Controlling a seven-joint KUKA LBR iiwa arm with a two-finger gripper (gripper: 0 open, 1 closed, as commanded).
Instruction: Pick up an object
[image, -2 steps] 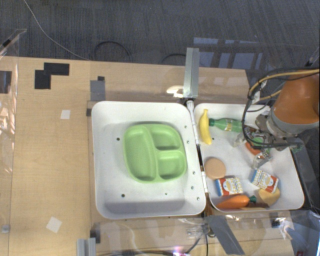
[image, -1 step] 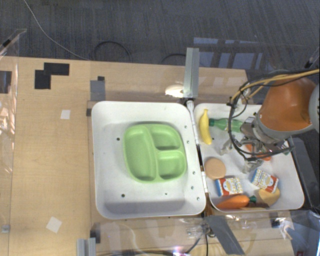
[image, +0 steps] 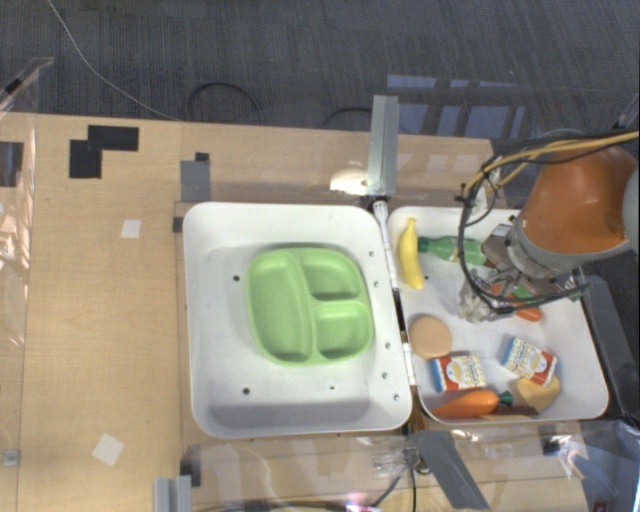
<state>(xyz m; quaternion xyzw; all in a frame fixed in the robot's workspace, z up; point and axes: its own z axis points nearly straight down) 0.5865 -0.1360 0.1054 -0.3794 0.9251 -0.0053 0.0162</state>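
A robotics lab: a wooden bench (image: 90, 300) with two white bins (image: 210, 400), cables (image: 470, 215), grey carpet (image: 250, 50).

Open floor around the green tray (image: 305, 305) in the left bin (image: 215, 400); right bin (image: 590, 385) crowded with food items.

A pale green divided plate (image: 305, 305) lies in the white left bin (image: 215, 400). The white right bin (image: 590, 385) holds a yellow banana (image: 408, 254), a green bottle (image: 450, 248), a tan round cookie (image: 431, 336), an orange carrot (image: 466, 404) and two cartons (image: 459, 372) printed blue, white and orange. The bench (image: 90, 320) is light wood with black squares at ten o'clock.
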